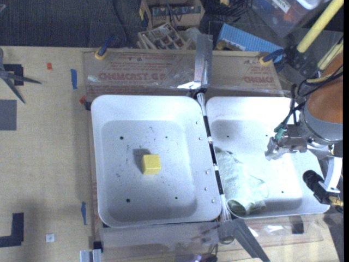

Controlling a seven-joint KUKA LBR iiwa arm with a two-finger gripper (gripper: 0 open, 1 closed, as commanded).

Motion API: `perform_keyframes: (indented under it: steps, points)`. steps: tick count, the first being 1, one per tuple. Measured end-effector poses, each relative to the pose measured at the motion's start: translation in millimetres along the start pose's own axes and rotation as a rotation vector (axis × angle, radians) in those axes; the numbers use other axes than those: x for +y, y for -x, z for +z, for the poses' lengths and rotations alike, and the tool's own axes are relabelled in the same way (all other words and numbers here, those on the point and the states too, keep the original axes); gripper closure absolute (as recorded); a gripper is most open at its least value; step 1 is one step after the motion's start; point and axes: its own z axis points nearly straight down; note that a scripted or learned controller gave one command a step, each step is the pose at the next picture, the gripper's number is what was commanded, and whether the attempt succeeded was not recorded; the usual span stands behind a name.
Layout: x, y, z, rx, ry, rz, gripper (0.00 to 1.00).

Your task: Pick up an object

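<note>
A rolled pale green and white cloth point(242, 189) lies at the near left corner of the right white bin point(256, 109), against the divider, its long axis running from the near edge toward the far left. The robot's hand point(283, 144) hangs over the same bin, to the right of the cloth and a little farther back; whether it is wide or narrow I cannot tell. A small yellow foam block point(151, 164) sits mid-floor in the left white bin point(109, 113), well apart from the hand, across the divider. The cloth is the nearer target.

Two white bins point(109, 111) — wooden bench point(43, 162)
</note>
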Motion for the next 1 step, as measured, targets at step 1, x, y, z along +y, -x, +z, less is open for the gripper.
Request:
perform_keyframes:
  steps: [1]
  points:
    - [-13.4,-23.5,-67.2,-0.002,0.003,-0.223,1.0]
